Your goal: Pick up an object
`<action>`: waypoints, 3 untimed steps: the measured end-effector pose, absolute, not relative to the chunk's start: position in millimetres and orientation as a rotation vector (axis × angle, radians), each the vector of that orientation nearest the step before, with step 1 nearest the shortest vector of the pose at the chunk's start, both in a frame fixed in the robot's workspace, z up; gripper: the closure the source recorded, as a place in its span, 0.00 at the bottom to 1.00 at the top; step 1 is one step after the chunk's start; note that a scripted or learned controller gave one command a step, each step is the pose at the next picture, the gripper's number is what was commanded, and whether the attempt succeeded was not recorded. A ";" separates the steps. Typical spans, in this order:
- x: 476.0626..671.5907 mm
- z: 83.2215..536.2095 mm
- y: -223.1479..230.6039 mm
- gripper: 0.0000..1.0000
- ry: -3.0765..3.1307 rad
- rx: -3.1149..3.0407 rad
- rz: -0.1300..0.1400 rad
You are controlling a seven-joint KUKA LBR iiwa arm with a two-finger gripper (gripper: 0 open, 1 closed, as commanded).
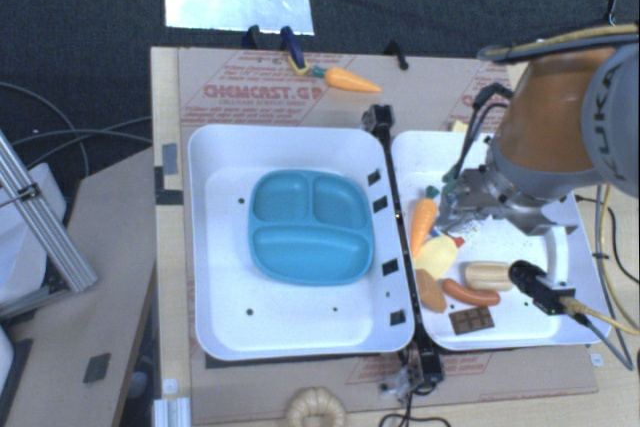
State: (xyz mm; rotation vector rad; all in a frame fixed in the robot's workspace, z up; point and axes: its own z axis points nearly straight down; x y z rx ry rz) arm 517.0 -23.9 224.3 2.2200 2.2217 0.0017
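The right bin (520, 335) holds several toy foods along its left side. An orange carrot (424, 220) lies upright against the divider. Below it sit a pale yellow fruit (436, 257) and a brown-orange piece (432, 292). A tan bread roll (488, 273), a red sausage (472, 294) and a brown chocolate square (471, 320) lie further right. My gripper (455, 207) hangs low over the bin, just right of the carrot and above the yellow fruit. The arm's grey body hides the bin's upper right part.
The left bin (230, 315) carries a blue divided plate (308, 225). A second carrot (345, 80) lies on the cardboard behind the bins. A beige ring (315, 408) rests at the bench's front edge. A black cable end (540, 287) hangs over the right bin.
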 end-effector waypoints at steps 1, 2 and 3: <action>513.7 233.5 -18.9 1.00 2.226 2.216 0.003; 513.7 214.1 -15.9 1.00 2.223 2.220 0.000; 513.0 226.2 -5.2 1.00 2.226 2.214 0.003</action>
